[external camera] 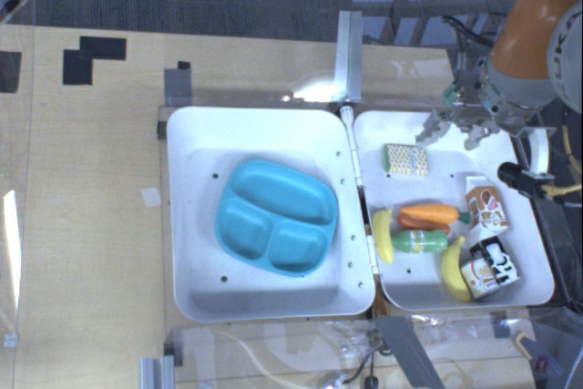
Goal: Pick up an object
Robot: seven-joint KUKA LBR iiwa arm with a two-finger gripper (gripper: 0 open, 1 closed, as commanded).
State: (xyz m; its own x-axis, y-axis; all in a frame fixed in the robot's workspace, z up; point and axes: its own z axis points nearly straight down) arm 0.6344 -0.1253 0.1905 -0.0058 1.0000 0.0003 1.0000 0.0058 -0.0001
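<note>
Two white bins (182,196): one blue tray (276,216), two bananas (453,271)

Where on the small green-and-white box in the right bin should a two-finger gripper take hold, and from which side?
Probably from above, closing across the box's shorter span. It lies flat, apart from the carrot and other items, with bare bin floor on every side for the fingers. The gripper hangs open nearby.

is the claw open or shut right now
Open: the claw shows two fingers spread apart above the right bin, nothing between them.
</note>
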